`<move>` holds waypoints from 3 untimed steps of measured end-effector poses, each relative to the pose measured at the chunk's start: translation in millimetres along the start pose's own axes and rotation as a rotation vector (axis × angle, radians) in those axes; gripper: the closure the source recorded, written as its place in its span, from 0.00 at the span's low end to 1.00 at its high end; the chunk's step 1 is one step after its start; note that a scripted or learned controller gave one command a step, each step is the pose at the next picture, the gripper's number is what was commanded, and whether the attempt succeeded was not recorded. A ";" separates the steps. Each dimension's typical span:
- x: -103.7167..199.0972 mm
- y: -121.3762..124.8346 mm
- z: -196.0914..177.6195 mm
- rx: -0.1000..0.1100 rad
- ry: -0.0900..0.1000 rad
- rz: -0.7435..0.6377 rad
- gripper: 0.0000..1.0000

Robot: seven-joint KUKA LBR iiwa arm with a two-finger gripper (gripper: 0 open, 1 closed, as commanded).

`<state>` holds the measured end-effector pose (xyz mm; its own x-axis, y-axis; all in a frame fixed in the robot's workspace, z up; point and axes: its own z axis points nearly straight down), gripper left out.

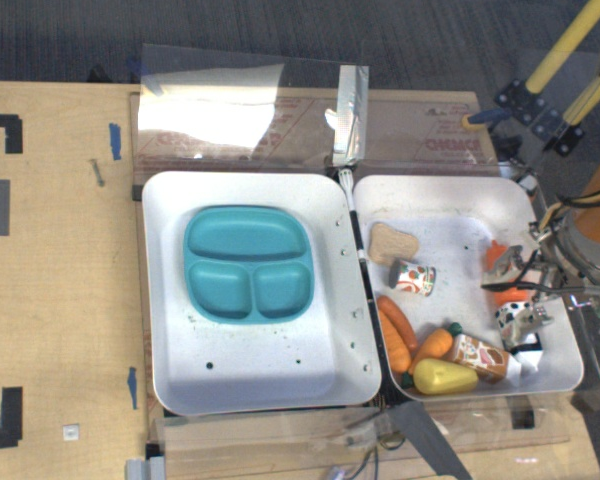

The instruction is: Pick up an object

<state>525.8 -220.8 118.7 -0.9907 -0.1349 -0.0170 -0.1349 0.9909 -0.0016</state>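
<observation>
Orange-black toy [507,290] beside jaws [536,268]

We see two white bins: the left bin [170,268] carries a teal tray [248,263], the right bin [450,213] a tan bread slice [392,241], a white can [413,279] with red marks, two orange carrots [394,330], a yellow pepper [442,375] and a brown packet [480,356]. The bench [60,268] is pale wood.
</observation>
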 end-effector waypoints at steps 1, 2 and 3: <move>-15.2 21.9 30.5 0.001 0.009 -0.043 0.00; -27.6 52.3 30.3 0.000 0.007 -0.067 0.00; 4.0 95.5 27.5 0.005 -0.008 -0.081 0.00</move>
<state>509.4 -126.7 91.0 -0.9765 -0.2143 -0.0250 -0.2141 0.9768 -0.0080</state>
